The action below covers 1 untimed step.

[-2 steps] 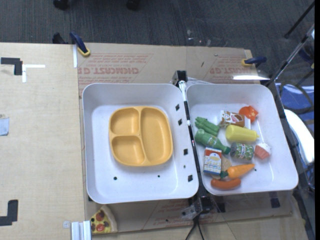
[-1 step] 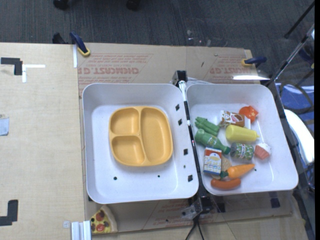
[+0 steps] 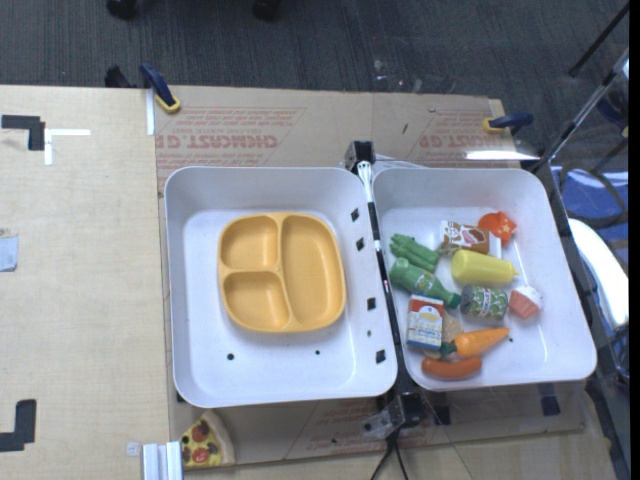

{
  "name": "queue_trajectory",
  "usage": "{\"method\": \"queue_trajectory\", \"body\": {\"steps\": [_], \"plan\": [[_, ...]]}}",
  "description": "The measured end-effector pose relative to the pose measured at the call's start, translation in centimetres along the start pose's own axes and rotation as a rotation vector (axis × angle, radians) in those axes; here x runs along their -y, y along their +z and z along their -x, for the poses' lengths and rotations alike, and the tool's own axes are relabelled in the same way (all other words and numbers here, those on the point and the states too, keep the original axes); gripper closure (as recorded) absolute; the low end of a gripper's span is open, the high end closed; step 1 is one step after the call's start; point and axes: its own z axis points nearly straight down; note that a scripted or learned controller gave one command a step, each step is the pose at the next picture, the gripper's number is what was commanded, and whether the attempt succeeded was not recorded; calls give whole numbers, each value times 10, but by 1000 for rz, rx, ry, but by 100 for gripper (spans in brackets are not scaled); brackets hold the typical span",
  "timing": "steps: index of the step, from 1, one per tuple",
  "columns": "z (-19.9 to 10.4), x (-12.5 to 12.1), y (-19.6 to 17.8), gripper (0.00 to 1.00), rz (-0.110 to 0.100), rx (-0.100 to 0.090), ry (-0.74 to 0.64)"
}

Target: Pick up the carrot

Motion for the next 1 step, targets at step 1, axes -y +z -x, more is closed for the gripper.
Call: {"method": "queue_trajectory", "body": {"steps": [1], "plan": [[0, 0, 0, 0, 0, 0, 0]]}}
